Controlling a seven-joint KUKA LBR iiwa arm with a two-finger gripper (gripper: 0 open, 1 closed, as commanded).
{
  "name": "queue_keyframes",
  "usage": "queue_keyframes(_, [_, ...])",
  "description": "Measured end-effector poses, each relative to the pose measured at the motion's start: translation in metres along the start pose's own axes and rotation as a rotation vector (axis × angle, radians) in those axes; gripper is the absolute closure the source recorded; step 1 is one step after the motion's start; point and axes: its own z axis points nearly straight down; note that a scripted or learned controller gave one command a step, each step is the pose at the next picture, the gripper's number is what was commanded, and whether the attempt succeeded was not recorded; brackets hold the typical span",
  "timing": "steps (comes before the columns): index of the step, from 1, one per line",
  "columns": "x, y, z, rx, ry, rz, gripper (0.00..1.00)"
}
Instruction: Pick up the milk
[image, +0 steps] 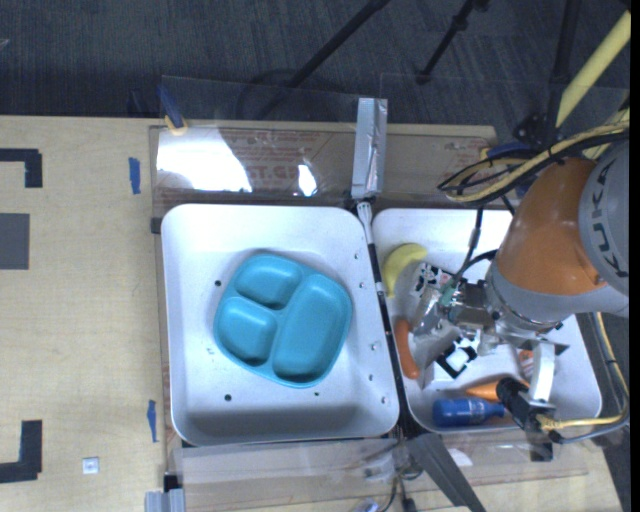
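White with black print, the small carton (457, 356) that I take for the milk lies in the right shallow white bin (590, 400), just under the grey gripper (440, 312). I cannot tell how far the gripper is open or whether it holds anything. With the blue plastic bottle (462, 409) and the orange carrot-like piece (404, 350) so near, a grasp could catch a neighbour or nudge the carton aside.

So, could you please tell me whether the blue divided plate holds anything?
Empty: all three compartments of the blue divided plastic plate show bare blue in the left white bin.

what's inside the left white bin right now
The left bin holds one blue plate with three compartments, lying flat near the middle. Whatever lies beneath the plate is covered. The rest of the floor shows bare white.
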Motion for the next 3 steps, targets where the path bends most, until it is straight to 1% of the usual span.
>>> queue_keyframes(1, [-0.061, 0.022, 0.077, -0.001, 0.0, -0.035, 0.0])
queue_keyframes(2, [-0.061, 0.024, 0.066, -0.006, 0.001, -0.033, 1.0])
queue_keyframes(3, [-0.001, 0.023, -0.018, -0.001, 0.0, 0.056, 1.0])
